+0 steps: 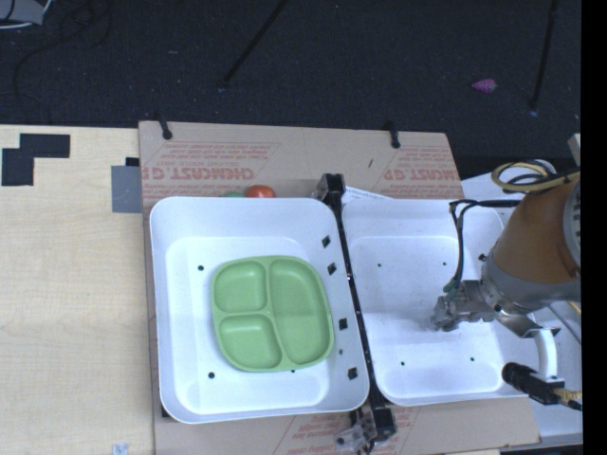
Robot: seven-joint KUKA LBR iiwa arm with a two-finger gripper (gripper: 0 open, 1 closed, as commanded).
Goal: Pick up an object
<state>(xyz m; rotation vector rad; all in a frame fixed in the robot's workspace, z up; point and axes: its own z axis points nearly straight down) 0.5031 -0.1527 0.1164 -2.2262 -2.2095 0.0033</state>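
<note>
A light green divided plate (272,312) lies flat in the left bin (180,245), filling most of its floor. My gripper (450,317) is low over the floor of the right bin (398,254), toward its right side, with the orange-banded arm (536,240) coming in from the right. I see nothing under or beside the gripper on the white floor.
A small red-orange object (260,192) and a bit of something green (231,194) sit just behind the left bin's back rim, on the cardboard sheet (285,164). A black divider (347,301) runs between the two bins.
</note>
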